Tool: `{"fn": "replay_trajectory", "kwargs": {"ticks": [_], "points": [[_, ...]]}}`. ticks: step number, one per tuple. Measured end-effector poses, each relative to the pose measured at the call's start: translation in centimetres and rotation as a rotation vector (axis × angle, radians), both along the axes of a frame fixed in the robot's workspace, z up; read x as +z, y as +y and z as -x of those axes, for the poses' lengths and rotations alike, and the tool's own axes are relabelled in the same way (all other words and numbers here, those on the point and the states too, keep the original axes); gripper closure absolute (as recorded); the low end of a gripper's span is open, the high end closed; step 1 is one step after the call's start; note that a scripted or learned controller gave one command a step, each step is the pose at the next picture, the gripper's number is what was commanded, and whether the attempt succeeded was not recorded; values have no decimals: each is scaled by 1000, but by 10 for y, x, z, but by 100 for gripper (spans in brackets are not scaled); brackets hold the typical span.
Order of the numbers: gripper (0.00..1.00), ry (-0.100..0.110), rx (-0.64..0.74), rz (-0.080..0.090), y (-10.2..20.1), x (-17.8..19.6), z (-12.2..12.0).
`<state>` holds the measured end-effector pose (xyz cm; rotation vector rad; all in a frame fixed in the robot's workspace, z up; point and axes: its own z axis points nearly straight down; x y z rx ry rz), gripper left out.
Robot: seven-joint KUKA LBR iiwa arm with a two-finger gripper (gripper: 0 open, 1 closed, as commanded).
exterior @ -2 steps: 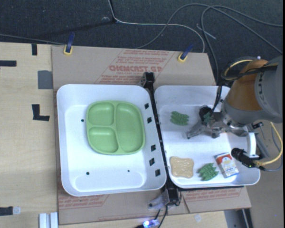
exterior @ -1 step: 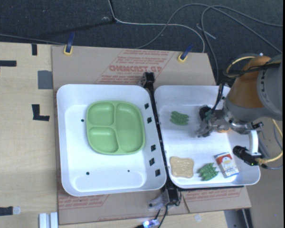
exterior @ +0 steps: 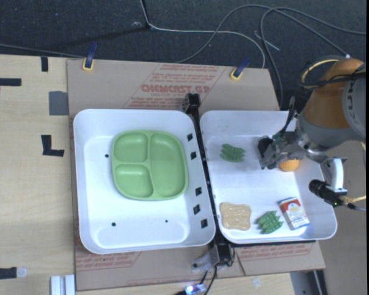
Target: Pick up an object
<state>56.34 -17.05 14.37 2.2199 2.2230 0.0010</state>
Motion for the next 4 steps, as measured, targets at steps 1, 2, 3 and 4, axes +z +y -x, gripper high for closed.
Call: {"fn": "replay_trajectory", "kwargs": {"ticks": [1, 2, 3, 4], "points": [[100, -2, -1, 1, -5, 52, 8], [100, -2, 0, 1, -5, 80, 7], [100, 3, 3, 0, 42, 70, 13], [100, 2, 4, -1, 104, 77, 20]]}}
